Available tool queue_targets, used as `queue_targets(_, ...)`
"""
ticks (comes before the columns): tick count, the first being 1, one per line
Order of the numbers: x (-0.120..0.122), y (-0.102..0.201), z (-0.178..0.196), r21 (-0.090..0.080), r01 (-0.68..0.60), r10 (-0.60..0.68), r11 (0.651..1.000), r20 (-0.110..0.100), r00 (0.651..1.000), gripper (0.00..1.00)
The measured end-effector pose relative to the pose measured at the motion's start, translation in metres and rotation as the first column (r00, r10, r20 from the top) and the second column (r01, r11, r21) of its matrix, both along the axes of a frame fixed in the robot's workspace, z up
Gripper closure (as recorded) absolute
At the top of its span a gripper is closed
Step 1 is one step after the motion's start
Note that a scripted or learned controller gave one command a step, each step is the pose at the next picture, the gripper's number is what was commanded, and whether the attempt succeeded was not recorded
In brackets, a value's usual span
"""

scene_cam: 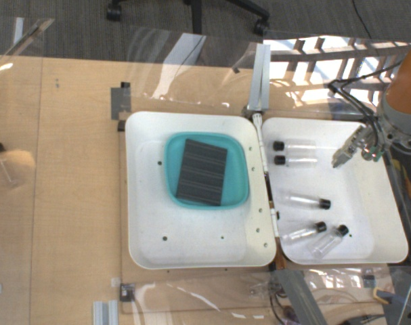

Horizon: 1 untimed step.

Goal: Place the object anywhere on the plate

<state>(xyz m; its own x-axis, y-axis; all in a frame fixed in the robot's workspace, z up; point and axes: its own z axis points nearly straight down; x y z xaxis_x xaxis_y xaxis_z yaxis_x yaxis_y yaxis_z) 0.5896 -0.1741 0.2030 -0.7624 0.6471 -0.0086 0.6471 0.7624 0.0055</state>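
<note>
Counter [56, 181] carrying two white bins. Left bin [144, 242]: teal plate [239, 181] with dark ribbed block [202, 172] lying on it. Right bin [388, 242]: five clear black-capped vials [309, 201] scattered. Gripper [342, 157] hovering over right bin's upper part, fingers' state impossible to tell.

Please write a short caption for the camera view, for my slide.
Hand above the right bin with five vials; left bin holds a teal plate with a dark block.

Wooden bench [56, 181] with two white bins.
The left bin [147, 249] and right bin [388, 249] sit side by side on it, edges touching.
</note>
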Motion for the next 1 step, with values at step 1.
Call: queue_targets(1, 0.0, 0.0, 0.0, 0.0, 0.0, 0.0, 1.0, 0.0, 1.0, 0.0)
